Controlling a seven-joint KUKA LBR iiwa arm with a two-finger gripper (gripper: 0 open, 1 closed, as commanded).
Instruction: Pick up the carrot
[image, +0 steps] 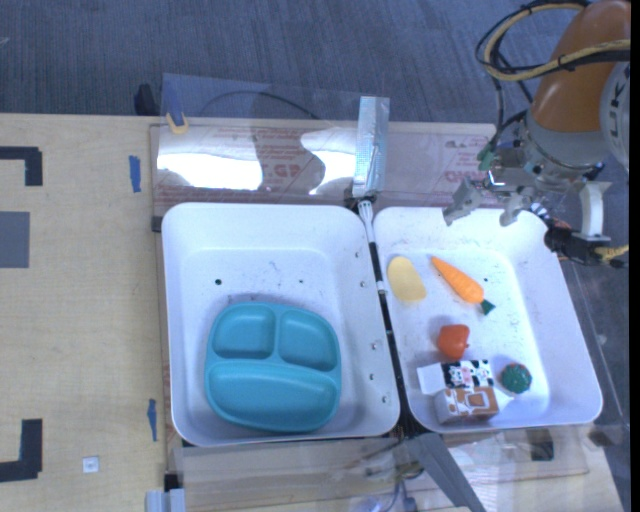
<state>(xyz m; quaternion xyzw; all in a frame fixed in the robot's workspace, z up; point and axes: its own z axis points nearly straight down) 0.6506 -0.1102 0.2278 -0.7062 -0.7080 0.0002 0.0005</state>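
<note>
The carrot (458, 279) lies slanted in the right bin (570, 290), just right of a yellow piece (406, 279). The tool (488, 206) hangs released and empty above the bin's far edge; it should descend over the carrot's middle, fingers straddling its width

Pale wooden bench (70, 330), two white bins (190, 240) side by side
</note>
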